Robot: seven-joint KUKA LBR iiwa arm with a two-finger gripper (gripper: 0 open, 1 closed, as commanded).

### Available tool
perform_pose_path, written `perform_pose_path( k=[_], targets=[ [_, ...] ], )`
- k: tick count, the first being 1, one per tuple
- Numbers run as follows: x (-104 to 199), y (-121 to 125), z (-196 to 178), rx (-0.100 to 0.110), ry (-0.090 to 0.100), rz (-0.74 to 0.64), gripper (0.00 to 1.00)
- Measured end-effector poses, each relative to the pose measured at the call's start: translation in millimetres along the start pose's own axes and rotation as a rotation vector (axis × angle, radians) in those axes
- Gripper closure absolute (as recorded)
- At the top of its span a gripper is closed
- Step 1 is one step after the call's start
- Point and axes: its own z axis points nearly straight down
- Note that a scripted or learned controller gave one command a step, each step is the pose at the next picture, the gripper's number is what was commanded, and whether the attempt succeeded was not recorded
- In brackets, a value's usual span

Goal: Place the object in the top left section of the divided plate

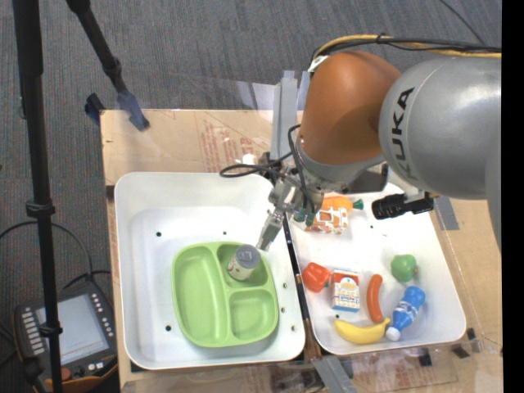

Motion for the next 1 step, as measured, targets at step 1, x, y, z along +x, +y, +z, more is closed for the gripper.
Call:
perform_pose_path(
  k=[1],
  targets=[
    [16.3, 27.3, 16.0, 0.002, 0.004, 0.076, 0.00]
  ],
)
